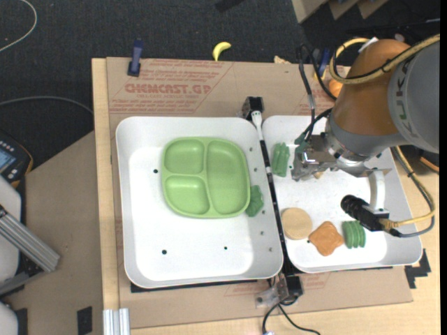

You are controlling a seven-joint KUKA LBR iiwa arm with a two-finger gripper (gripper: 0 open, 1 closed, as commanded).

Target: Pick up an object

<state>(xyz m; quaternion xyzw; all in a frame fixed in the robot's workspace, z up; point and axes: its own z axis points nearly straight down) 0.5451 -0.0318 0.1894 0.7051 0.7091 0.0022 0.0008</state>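
From the overhead camera view I have the arm reaching in over the right bin, wrist low above that bin's far left part. The gripper hangs just beside a small green block that leans at the bin's left wall; whether the claw is apart or together I cannot tell, and I see nothing caught in it. Along the near edge of the same bin lie a tan disc, an orange piece and a ribbed green piece, close together. In the left bin sits a green divided plate with a dark green scrap at its right rim. I judge this the approach step, nothing lifted yet. Next I'd want the claw centred over the green block, lowered, then closed
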